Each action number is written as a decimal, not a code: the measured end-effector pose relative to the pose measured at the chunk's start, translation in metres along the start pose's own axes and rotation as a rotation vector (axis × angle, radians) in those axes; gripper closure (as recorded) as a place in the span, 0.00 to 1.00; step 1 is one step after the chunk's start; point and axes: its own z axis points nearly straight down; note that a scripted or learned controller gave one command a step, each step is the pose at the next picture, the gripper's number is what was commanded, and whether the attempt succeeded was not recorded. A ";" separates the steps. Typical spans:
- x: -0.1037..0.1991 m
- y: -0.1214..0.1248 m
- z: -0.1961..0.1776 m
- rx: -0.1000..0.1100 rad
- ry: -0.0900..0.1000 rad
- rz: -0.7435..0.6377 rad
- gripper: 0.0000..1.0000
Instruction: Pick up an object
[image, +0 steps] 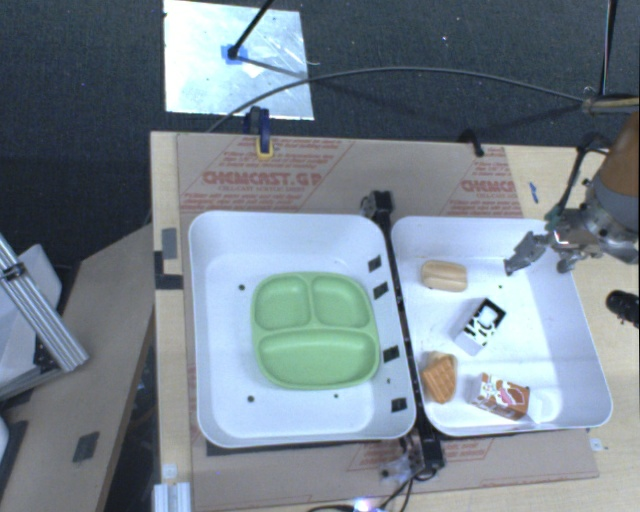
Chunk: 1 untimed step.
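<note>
The gripper (543, 255) hangs over the right bin (590, 385), holding nothing; its fingers look spread apart, maybe. Below lie a bread roll (444, 275), a small box (481, 326) and two snacks.

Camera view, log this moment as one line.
gripper: open, over right bin, holding nothing | right bin: bread roll, four items | left bin: green tray
</note>
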 end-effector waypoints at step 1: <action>0.001 0.003 -0.008 -0.012 -0.003 -0.003 0.00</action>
